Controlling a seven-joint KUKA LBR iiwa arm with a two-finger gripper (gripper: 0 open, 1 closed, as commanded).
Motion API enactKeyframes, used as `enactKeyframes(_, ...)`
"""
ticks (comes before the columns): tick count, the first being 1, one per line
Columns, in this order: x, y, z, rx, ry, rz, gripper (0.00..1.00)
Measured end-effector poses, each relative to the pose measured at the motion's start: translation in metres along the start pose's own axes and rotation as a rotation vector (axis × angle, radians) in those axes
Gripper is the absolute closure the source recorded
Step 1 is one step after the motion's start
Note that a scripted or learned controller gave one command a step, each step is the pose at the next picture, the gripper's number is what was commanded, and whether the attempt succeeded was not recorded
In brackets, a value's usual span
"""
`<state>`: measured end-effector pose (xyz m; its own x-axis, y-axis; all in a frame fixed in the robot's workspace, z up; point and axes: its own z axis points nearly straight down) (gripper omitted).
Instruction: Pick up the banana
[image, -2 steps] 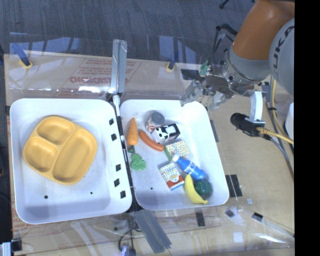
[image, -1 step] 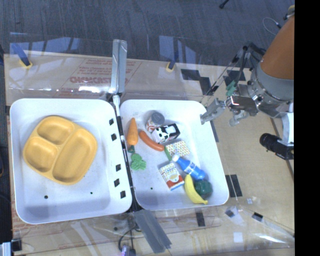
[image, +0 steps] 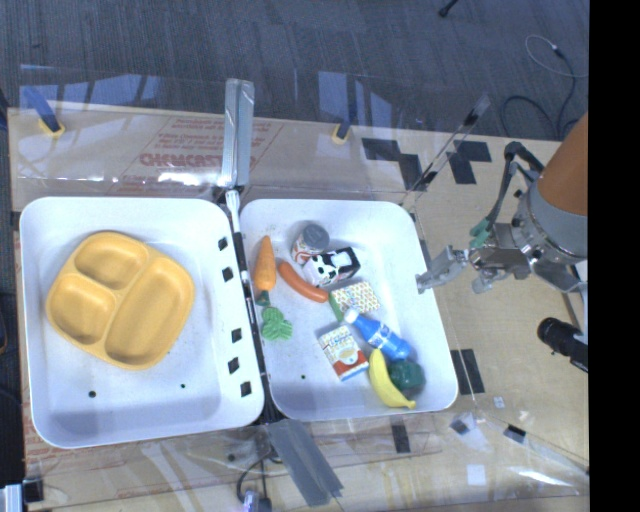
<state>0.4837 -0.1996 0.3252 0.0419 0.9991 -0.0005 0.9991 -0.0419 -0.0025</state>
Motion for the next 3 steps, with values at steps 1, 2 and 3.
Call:
enactKeyframes(1,0.031,-0.004,0.186,0.002,0.002,-0.142,0.0)
enactKeyframes(2,0.037,0.073,0.211,0.0,0.001,-0.188,0.0)
enactKeyframes(3,0.031,0.005,0.182,0.0,0.002,-0.6,0.0)
